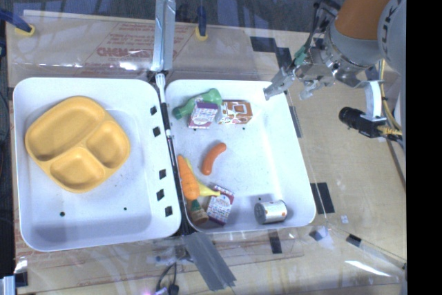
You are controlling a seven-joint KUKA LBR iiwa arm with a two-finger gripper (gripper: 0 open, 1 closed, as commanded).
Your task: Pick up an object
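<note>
A grey robot arm with an orange band reaches in from the upper right of the frame, its hand [276,88] poised at the upper right corner of the right bin [293,169], just over the rim. Nothing is visible between its fingers; whether they stand open or closed cannot be told from this angle.

The task appears to be at its opening step: the approach, with no object yet picked. The next move would call for the hand to travel down and left into the bin, settle over one item that stands apart from its neighbours, and close on it cleanly.

The right bin, at centre frame, holds the candidates. A green toy [195,103] lies along its upper edge beside two small printed cartons [222,113] that touch each other. An orange sausage-shaped piece [213,157] lies alone mid-bin, likely the easiest target. A carrot [188,179] rests against the left wall, above a small cluster of a yellow piece, a brown item and another carton [219,204] in the lower left corner. A silver can [271,211] lies on its side near the lower right.

The left bin [41,224], at the left of the frame, holds a yellow divided tray [77,142] in its upper half.
</note>
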